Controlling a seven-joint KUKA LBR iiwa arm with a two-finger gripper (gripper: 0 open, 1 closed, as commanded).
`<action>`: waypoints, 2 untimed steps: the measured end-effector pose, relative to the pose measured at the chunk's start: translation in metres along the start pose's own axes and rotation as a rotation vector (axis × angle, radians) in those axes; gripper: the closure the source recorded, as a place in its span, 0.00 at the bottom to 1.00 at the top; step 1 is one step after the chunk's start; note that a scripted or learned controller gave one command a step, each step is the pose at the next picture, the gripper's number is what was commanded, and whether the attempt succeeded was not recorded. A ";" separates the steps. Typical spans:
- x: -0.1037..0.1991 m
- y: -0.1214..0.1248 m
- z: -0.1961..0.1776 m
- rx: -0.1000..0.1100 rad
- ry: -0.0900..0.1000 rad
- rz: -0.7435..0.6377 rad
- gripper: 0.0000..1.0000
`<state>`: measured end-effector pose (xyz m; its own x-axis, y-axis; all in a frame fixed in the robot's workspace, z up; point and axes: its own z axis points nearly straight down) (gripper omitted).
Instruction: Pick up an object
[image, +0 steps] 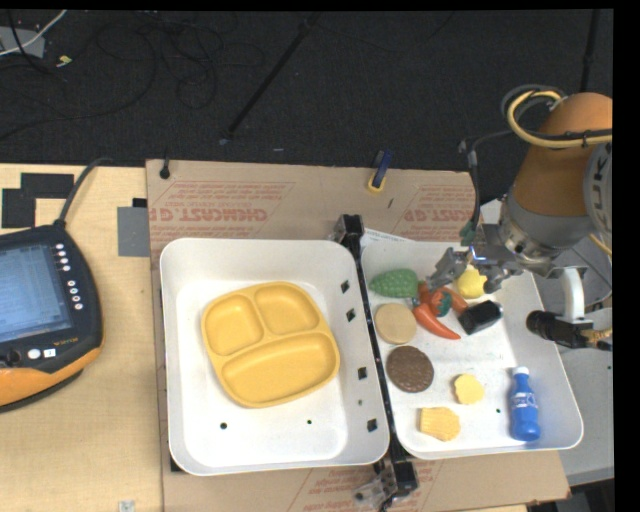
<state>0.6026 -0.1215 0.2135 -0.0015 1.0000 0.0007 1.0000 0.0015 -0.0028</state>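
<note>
Yellow toy piece (470, 283) sits in the upper part of the right bin (560, 425), touching the tool (462, 270); whether the tool is apart or clamped I cannot tell. Just beside it lie an orange-red pepper (436, 318), a green leafy piece (396, 283) and a black block (480, 317). Judged step: descent onto the pile. Next move calls for closing cleanly on one item, then lifting.
</note>
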 end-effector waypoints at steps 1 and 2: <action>-0.001 0.000 -0.010 0.001 0.001 0.000 1.00; 0.146 -0.032 0.029 0.007 0.006 -0.012 1.00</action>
<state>0.5699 0.0248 0.1846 -0.0134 0.9999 0.0066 0.9999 0.0135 -0.0097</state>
